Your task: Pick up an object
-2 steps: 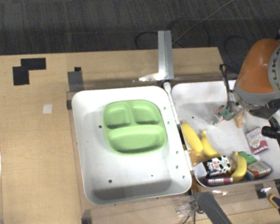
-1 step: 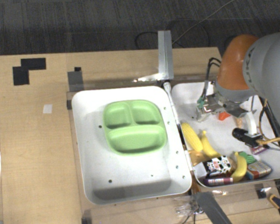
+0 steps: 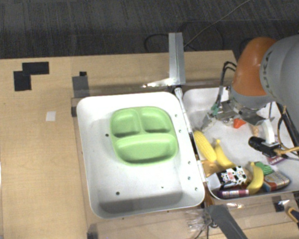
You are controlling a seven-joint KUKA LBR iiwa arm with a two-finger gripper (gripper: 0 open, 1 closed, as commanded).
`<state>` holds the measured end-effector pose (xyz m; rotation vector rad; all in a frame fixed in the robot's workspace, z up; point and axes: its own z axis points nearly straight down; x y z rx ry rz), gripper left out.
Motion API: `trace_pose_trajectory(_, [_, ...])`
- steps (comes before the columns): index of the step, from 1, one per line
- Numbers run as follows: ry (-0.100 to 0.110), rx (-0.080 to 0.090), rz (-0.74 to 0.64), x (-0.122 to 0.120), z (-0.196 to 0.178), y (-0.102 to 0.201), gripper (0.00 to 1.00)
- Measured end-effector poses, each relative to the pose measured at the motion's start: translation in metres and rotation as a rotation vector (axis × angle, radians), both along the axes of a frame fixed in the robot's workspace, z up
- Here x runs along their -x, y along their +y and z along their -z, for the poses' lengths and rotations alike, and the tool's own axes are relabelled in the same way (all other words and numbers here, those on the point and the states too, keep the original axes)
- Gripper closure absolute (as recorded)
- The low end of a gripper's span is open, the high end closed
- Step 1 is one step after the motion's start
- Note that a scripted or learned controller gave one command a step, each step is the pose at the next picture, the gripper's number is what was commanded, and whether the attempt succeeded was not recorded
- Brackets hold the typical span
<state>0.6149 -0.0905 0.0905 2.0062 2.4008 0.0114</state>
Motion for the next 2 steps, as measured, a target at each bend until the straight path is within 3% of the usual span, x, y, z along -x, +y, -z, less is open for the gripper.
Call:
trace_pose_trajectory(1, [-0.003,0.001,-0.156,0.047,-0.001,-0.01,0.0])
trace_pose_trajectory(2, [-0.004,-0.005,-0.157,0.046,-0.012,-0.008,1.0])
